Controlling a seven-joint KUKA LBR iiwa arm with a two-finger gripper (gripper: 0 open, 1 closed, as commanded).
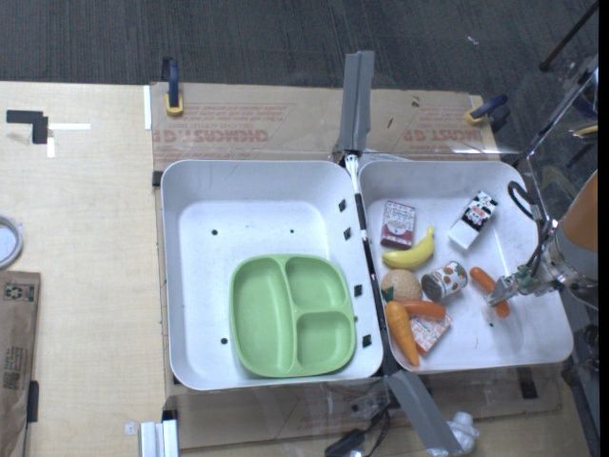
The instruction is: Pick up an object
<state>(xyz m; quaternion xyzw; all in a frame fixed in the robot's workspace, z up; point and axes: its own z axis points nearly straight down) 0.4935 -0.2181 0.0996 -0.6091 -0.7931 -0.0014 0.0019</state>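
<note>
The right bin (533, 346) holds several toy foods. A dark red box (399, 223) lies near its back, with a yellow banana (413, 250) just in front of it and a small black-and-white carton (474, 218) to the right. A brown roll (401, 285), a small can (445, 280), two orange carrots (402, 333) and a red packet (431, 332) cluster at the front left. A short orange piece (483, 279) lies right of the can. My gripper (508, 291) hangs low over the bin's right part, right beside that orange piece; whether it touches it I cannot tell.
The left bin (190, 255) holds a green divided plate (293, 315). A grey post (357, 103) rises behind the bins' shared wall. Clamps (171, 98) sit on the cardboard behind. A tape roll (6, 244) lies at the far left of the bench.
</note>
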